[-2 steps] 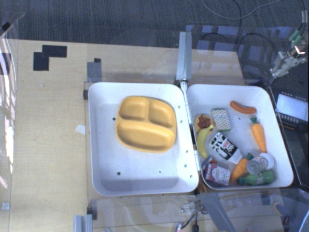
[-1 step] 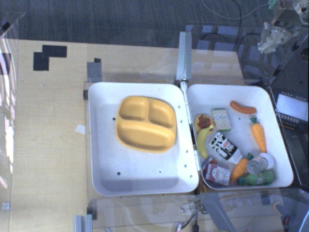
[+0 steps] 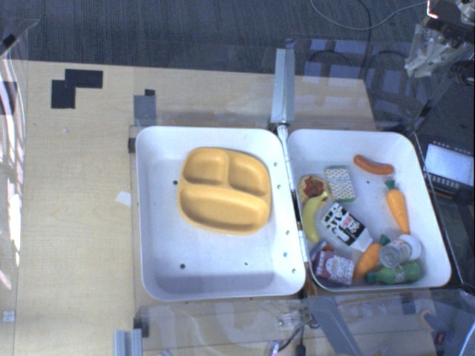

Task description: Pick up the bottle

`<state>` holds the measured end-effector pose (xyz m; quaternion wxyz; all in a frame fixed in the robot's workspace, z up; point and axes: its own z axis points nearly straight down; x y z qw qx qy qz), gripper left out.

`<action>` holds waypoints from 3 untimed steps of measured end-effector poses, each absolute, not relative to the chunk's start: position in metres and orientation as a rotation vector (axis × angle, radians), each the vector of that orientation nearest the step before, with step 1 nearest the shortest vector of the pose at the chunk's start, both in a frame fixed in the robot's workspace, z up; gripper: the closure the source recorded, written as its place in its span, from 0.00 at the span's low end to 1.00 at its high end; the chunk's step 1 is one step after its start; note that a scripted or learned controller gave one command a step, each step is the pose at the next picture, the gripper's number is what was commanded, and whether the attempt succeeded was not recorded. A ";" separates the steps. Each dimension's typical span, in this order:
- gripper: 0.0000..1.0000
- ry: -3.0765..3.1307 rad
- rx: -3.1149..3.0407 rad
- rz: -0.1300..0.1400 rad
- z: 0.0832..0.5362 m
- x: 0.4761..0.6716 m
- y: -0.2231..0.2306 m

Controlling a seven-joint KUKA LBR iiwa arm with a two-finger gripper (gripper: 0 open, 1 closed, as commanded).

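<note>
A green bottle [image 3: 395, 275] lies on its side along the front wall of the right bin [image 3: 415, 148], in its near right corner. A silver-topped can [image 3: 401, 251] and an orange carrot [image 3: 369, 259] press against it. My gripper [image 3: 424, 56] hangs at the far upper right, outside the bins and well behind the right bin's back edge, far from the bottle. Nothing shows in it.
The right bin also holds a sausage [image 3: 373, 165], a second carrot [image 3: 398, 209], a black-and-white carton [image 3: 344, 225], a banana [image 3: 311, 219], a patterned box [image 3: 339, 183] and a red packet [image 3: 333, 268]. A yellow divided plate [image 3: 225, 189] lies in the left bin [image 3: 159, 221].
</note>
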<state>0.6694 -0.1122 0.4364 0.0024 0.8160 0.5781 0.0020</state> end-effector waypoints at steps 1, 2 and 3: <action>0.00 1.813 2.559 0.006 0.437 0.669 -0.112; 1.00 1.822 2.547 0.013 0.449 0.670 -0.110; 1.00 2.308 2.122 0.005 0.430 0.669 -0.137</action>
